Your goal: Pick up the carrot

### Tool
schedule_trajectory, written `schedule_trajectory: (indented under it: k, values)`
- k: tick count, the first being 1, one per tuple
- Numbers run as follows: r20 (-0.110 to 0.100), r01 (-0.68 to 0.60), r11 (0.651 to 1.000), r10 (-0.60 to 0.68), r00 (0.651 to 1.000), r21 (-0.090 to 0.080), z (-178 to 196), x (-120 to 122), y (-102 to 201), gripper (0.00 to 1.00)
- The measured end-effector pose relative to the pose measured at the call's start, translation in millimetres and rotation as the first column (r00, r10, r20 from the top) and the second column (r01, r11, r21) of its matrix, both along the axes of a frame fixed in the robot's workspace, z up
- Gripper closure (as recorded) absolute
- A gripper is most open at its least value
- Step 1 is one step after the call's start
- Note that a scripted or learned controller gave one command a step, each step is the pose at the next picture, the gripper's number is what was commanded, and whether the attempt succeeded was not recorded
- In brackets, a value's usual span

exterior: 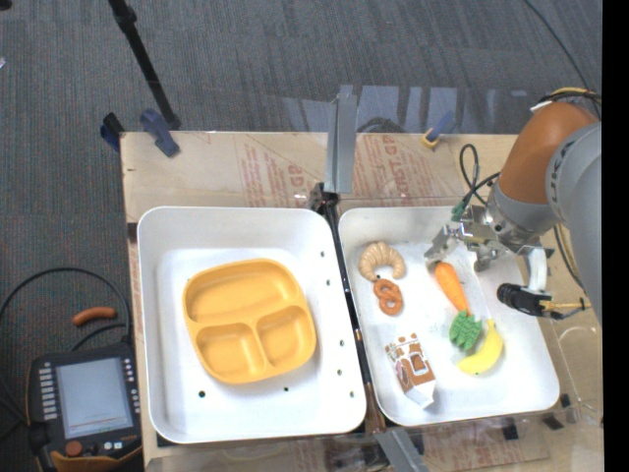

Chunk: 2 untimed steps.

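The gripper (460, 247) of a grey KUKA arm with an orange band hangs low over the far part of the right bin (545, 386), directly above the far tip of the carrot (451, 285). The carrot lies on the bin floor just on the near side of the gripper, touching or all but touching it at the orange tip. Its long axis runs from that tip, near the bin's far edge, toward the near edge with a slight lean to the bin's right side, ending in a green leafy top beside a banana (483, 353).

Two metal fingers (439, 245) are spread a little apart, with nothing between them; the carrot rests flat in the bin, not lifted. By the look of it, the fingers must settle across the carrot's narrow width rather than along its length.

A croissant (381, 259) and a pretzel (388, 296) lie toward the right bin's left side, well clear of the carrot, and a small wrapped packet (413, 367) sits near its near edge. The left bin (157, 226) holds a yellow divided tray (250, 318).
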<state>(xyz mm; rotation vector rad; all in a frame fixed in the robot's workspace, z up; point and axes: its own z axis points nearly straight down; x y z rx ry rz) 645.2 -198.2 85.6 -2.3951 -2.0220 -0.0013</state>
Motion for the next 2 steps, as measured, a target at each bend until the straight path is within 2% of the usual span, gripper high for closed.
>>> schedule_trajectory:
  k: [1,2]
  values:
    - [-0.001,-0.004,1.0,0.004,1.0,-0.003,9,1,0,1.0]
    - [0.003,-0.123,0.992,0.124,0.992,-0.006,103,0,49,1.0]
